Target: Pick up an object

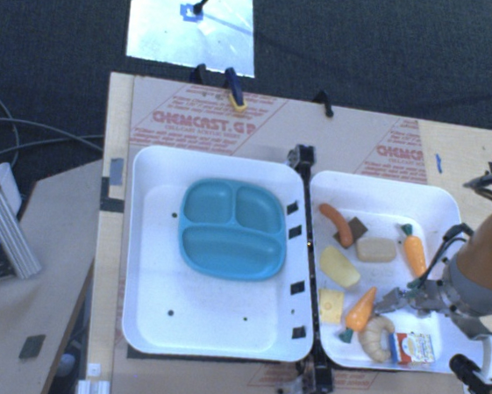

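Crowding is the worry at the near end of the right bin (pixel 444 204): a croissant-shaped toy (pixel 377 337), a small red-and-white packet (pixel 412 348) and an orange carrot (pixel 360 309) lie almost touching, close to the near wall. The gripper (pixel 393 299) hovers just above them, fingers spread and grasping nothing, so it could pinch two pieces at once, or nudge one against the wall and lose it. Farther in, a yellow block (pixel 331 305), a pale yellow lemon-like piece (pixel 340 266) and a beige soap-like bar (pixel 376 249) sit a little apart, offering cleaner approaches. At the far end a sausage (pixel 335 221) and a second carrot (pixel 413 252) lie near the rim. Across the divider, the left bin (pixel 151 252) holds a blue divided plate (pixel 232 230) amid open floor.
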`<state>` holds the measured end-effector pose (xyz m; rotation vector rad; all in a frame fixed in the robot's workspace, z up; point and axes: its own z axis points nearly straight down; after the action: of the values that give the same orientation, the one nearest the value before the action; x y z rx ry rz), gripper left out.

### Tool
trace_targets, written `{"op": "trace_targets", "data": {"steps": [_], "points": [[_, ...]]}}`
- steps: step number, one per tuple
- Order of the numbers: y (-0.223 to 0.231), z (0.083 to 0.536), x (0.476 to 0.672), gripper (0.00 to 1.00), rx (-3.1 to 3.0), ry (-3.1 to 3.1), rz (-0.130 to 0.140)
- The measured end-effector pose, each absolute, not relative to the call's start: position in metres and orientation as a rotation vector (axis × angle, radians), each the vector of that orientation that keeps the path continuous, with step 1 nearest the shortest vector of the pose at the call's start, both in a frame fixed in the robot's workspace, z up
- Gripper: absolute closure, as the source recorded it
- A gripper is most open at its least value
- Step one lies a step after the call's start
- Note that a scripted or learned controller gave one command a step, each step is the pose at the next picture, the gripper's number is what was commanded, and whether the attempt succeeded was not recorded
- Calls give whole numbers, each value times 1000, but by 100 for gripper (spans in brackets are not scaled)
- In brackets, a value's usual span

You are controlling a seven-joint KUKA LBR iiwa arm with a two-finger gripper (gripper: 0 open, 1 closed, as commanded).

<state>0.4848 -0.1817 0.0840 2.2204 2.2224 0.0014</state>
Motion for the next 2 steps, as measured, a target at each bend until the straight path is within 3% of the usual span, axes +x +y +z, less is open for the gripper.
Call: {"op": "trace_targets", "data": {"steps": [1, 2], "points": [[-183, 96, 486, 100, 2218, 2218, 3], [-175, 142, 490, 100, 2213, 2223, 5]]}}
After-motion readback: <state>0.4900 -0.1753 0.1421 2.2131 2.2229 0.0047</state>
